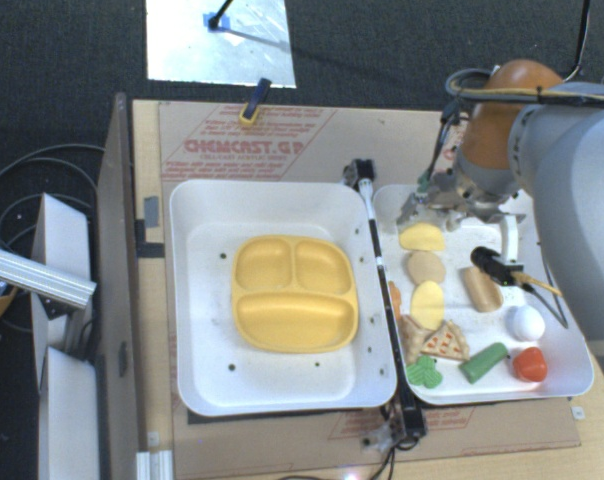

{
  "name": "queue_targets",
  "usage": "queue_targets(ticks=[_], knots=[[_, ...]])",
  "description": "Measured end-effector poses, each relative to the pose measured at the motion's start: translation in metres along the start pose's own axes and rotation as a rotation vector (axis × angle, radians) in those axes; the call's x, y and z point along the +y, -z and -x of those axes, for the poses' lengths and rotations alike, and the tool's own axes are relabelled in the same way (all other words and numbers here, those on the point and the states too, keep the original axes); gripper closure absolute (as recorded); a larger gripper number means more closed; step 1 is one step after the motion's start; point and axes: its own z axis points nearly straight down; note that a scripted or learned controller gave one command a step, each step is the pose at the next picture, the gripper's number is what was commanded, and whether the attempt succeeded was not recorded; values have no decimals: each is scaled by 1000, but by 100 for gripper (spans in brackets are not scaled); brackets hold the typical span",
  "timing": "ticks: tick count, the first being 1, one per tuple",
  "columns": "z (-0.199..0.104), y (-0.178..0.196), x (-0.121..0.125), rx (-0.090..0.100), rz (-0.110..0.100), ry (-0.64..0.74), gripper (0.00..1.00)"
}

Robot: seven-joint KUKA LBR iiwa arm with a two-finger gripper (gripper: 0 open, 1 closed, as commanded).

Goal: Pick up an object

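The right bin (pixel 572 373) holds several toy foods. A yellow piece (pixel 422 237) lies at its far left, with a tan oval (pixel 425 266) and a second yellow piece (pixel 427 303) in a column below it. Further right are a brown bun (pixel 480 288), a white egg (pixel 526 322), a red tomato (pixel 529 364) and a green stick (pixel 483 361). A pizza slice (pixel 444 343) and a green leafy piece (pixel 423 371) lie near the front. My gripper (pixel 439 204) hangs over the bin's far left corner, just above the top yellow piece.
The left bin (pixel 207 268) holds a yellow divided tray (pixel 293 293). A black divider rail (pixel 380 268) runs between the bins. The grey arm (pixel 572 168) covers the right bin's far right part. Cardboard (pixel 242 138) lies under both bins.
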Motion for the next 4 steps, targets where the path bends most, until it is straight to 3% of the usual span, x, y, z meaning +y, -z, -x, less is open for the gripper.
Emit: queue_targets(ticks=[1,2,3,4], knots=[[25,28,0,0,-4,-6,0],[-20,0,-1,2,-8,1,0],[14,84,2,-1,1,-6,0],[-6,-5,-25,3,-15,-5,0]])
